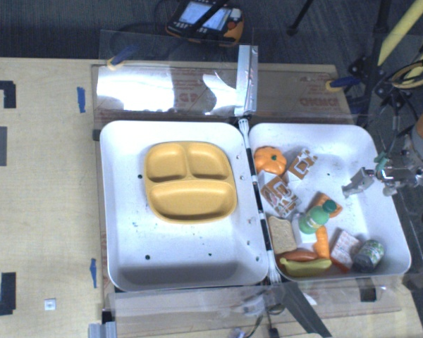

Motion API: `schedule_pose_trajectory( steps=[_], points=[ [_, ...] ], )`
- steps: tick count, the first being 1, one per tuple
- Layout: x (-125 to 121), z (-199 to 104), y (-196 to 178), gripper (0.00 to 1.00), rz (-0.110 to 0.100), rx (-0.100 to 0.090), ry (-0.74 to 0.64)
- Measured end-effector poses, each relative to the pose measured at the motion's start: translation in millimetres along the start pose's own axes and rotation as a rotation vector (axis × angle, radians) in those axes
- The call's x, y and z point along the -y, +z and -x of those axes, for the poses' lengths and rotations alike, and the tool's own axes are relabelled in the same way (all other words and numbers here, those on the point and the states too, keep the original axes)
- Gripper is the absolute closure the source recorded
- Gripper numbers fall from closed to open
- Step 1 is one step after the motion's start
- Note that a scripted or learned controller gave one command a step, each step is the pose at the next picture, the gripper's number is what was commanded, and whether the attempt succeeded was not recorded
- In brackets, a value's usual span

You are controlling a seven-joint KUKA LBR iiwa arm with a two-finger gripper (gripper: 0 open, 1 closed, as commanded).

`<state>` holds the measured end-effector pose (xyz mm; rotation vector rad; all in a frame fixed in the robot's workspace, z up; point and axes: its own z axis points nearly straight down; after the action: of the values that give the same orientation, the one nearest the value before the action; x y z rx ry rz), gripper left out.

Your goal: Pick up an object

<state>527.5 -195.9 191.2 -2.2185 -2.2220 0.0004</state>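
Right now the end effector point(357, 183) hangs over the right bin's point(352, 136) far-right side w/ nothing between its fingers, can't tell if open or closed, while toy food incl. an orange point(269, 160) and a carrot point(322, 241) sits left of it.

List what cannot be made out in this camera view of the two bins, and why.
- Gripper: blurred at the right bin's edge; grip state unreadable.
- Arm: cut off by the right edge.
- Patterned packets: print too small to read.
- Dark can: label too small.
- Handheld device: screen too small.
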Motion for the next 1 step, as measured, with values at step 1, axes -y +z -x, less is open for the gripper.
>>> schedule_pose_trajectory(
  steps=[1],
  points=[
    [-6.8,-26.8,96.9,0.0,0.004,0.002,0.006]
  ],
)
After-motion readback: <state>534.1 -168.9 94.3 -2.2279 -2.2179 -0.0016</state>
